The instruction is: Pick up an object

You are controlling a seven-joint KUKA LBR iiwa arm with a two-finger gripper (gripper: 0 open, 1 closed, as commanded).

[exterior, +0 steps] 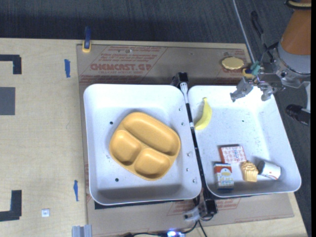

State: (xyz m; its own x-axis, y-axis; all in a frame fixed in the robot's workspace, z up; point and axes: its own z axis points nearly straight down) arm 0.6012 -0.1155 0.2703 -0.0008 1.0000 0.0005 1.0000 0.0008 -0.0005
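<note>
Jaws [252, 95] spread, holding nothing, above right bin's [289, 147] far edge.

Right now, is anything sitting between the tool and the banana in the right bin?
Nothing visible does. The tool hangs over the right bin's far edge, and bare white floor lies between it and the banana.

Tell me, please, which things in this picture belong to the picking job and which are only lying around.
For the job:
gripper, above the right bin
banana
red-and-white packet
small carton
yellow toy
white cup

Lying about:
yellow divided tray in the left bin
round cookie on the board behind the bins
</note>
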